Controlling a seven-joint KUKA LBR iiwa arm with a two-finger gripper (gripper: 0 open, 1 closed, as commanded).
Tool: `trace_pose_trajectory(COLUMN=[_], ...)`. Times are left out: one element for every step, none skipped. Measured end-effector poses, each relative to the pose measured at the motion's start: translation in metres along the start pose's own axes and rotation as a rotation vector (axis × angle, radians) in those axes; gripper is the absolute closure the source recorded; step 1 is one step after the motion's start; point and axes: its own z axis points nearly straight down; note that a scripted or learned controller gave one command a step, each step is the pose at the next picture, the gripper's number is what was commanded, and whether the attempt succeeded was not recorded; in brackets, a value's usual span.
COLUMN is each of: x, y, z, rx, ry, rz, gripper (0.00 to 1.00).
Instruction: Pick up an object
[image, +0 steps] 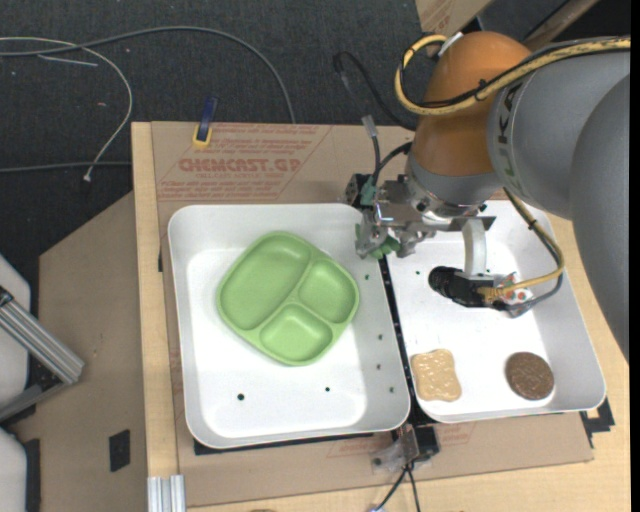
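Green divided plate (288, 297) lies in one white bin (200, 400); the tool (375, 240) hangs just beside its upper right corner, wide or narrow I cannot tell; tan biscuit (436, 376) and brown round cookie (529, 375) lie further right of it.

Bright even overhead light, soft faint shadows, slightly soft focus

Three loose things in two white bins.
A pale green three-compartment plate (288, 297) lies flat, hollows up, mid left bin (200, 340), askew to its edges. In the right bin (565, 320), a tan squarish cracker (436, 375) occupies the front left corner and a brown round cookie (529, 375) the front right.
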Motion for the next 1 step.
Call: trace_pose_trajectory(x=[0.0451], y=[-0.0073], z=[-0.0093], rx=[-0.005], ry=[0.000], rz=[0.000], gripper=[1.00])
